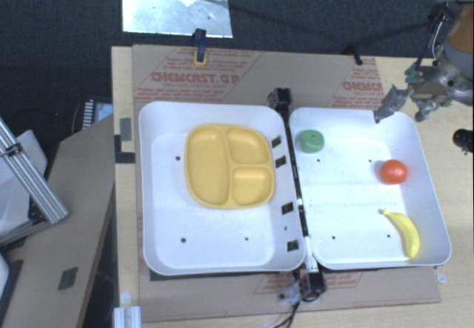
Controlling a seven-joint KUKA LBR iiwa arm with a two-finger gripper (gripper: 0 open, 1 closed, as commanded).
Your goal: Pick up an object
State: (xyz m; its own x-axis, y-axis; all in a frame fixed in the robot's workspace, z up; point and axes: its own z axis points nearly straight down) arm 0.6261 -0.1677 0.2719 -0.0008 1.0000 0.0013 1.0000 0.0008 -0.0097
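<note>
White left bin (159,193) holds a yellow tray (227,166), set toward its upper middle, bare floor on all sides. Right bin (348,241): green ball (310,141) near the top-left corner, close to the divider; tomato (392,171) toward the right wall; banana (404,231) near the bottom-right corner, almost at the wall. Centre of that bin is open. Gripper (404,104) hangs over the bin's top-right edge, fingers spread, nothing between them, well apart from all three items.

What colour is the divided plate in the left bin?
Yellow. The divided plate shows plainly in the camera view.
</note>
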